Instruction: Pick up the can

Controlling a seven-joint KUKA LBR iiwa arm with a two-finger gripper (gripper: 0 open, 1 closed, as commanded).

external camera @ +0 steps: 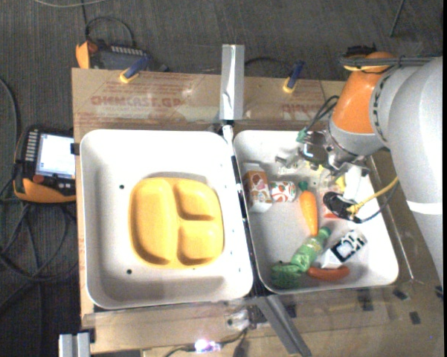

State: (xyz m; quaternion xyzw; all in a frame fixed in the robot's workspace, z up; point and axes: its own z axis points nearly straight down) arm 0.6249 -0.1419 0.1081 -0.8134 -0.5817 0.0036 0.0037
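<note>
- Fingers [306, 157] hung low in the right bin [387, 270]; whether spread or pressed together, I could not tell.
- Can [275, 193] lay on its side just below-left of them, long axis running left-right.

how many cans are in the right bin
1. The can lies on its side near the left wall of the right bin, just left of the carrot. The arm covers part of the bin's upper right, so another could be hidden there.

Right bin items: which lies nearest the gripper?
The red-and-white can, lying just below the gripper; the carrot and green bottle sit farther down.
</note>
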